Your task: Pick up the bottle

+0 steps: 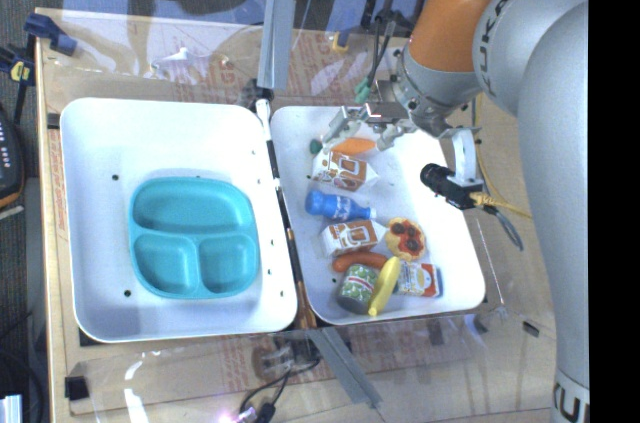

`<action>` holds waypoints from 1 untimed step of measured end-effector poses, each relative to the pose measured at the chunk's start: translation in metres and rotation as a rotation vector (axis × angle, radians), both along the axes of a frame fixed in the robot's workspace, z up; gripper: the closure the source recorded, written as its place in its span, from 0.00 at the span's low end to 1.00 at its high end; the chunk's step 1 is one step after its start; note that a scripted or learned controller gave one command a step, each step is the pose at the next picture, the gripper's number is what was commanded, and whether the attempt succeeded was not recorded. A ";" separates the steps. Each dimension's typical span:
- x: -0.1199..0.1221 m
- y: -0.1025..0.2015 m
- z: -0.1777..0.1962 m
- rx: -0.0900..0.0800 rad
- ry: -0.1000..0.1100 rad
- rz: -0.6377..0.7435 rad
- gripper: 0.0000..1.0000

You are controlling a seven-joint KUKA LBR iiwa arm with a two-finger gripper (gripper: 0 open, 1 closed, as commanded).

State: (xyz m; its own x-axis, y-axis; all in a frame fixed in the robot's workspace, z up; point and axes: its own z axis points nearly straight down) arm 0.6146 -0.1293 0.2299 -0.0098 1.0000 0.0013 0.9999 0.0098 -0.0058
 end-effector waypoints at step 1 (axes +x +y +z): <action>-0.051 -0.019 -0.138 -0.001 -0.003 0.003 0.00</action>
